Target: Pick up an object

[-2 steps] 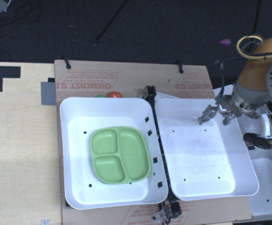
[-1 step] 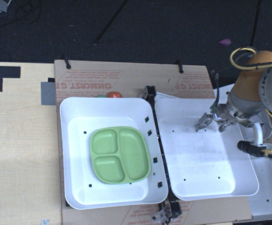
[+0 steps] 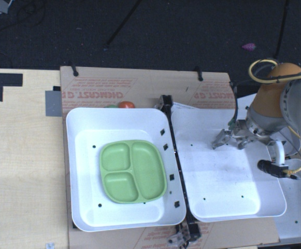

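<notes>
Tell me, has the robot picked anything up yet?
Nothing looks done: the green three-compartment plastic plate lies flat in the left white bin. In hand: the two-finger gripper hangs over the right white bin with nothing visible between its fingers. Left: reaching an object, closing on it and lifting.

Green plate (image 3: 133,171), white bins (image 3: 83,134)

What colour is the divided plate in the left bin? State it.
Light green; the divided plate lies flat in the left bin, seen clearly in the camera view.
</notes>
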`<state>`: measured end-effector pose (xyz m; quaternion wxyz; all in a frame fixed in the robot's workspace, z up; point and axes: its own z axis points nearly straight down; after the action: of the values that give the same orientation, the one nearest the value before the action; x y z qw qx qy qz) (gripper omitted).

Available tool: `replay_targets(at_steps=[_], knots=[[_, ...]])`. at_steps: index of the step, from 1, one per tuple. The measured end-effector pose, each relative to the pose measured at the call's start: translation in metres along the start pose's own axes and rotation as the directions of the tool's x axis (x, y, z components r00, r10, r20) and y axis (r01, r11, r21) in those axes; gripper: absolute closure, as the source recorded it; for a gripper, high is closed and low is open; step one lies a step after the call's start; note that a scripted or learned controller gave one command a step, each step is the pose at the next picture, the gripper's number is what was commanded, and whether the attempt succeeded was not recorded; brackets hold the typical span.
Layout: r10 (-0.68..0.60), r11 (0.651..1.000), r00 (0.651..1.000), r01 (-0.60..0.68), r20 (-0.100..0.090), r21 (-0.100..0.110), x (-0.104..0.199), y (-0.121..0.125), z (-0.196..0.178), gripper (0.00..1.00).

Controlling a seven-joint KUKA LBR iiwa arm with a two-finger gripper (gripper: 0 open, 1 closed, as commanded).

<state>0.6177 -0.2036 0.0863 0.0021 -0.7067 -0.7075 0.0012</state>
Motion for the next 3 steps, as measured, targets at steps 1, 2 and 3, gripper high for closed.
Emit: replay_targets(at_steps=[1,2,3], knots=[[-0.001,1.000,1.000,0.001,0.000,-0.001,0.000,0.000,-0.012,1.00],[0.002,1.000,1.000,-0.002,0.002,-0.007,-0.008,-0.003,-0.069,1.00],[0.000,1.000,1.000,0.000,0.003,-0.009,-0.007,-0.003,-0.133,1.00]])
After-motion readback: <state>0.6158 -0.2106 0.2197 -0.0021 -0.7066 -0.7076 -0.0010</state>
